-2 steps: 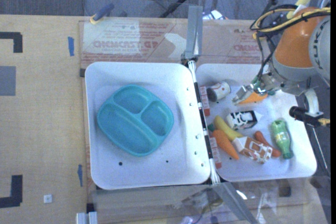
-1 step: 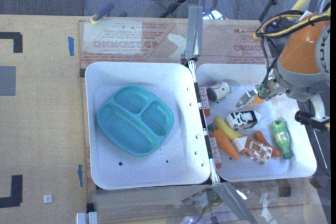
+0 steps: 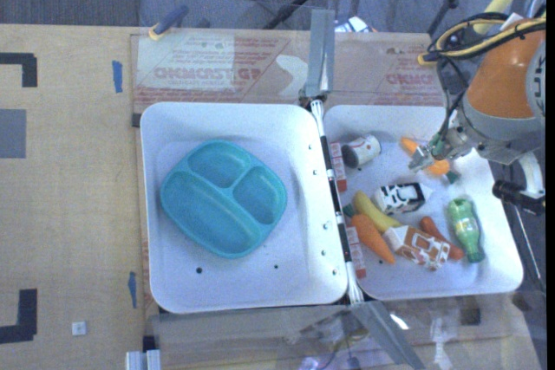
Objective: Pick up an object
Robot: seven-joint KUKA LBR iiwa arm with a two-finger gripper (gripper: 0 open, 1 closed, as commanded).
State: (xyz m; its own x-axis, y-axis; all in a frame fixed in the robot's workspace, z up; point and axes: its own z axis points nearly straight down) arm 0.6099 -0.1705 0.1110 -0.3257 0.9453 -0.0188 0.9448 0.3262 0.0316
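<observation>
My gripper [image 3: 431,155] hangs low over the back of the right bin [image 3: 503,273], below the orange band of the arm [image 3: 507,87]. An orange carrot-like piece [image 3: 441,168] lies right under the gripper, and a second orange bit [image 3: 408,146] pokes out to its left. Whether the gripper touches or holds either is not clear. Close by are a white can on its side [image 3: 361,150] and a black-and-white cow toy [image 3: 402,197].
The right bin also holds a yellow banana [image 3: 374,211], an orange carrot [image 3: 375,239], an orange-and-white box [image 3: 423,248] and a green bottle [image 3: 465,228]. A blue divided plate [image 3: 224,197] lies in the left bin [image 3: 165,273]. A grey divider [image 3: 319,56] rises behind the bins.
</observation>
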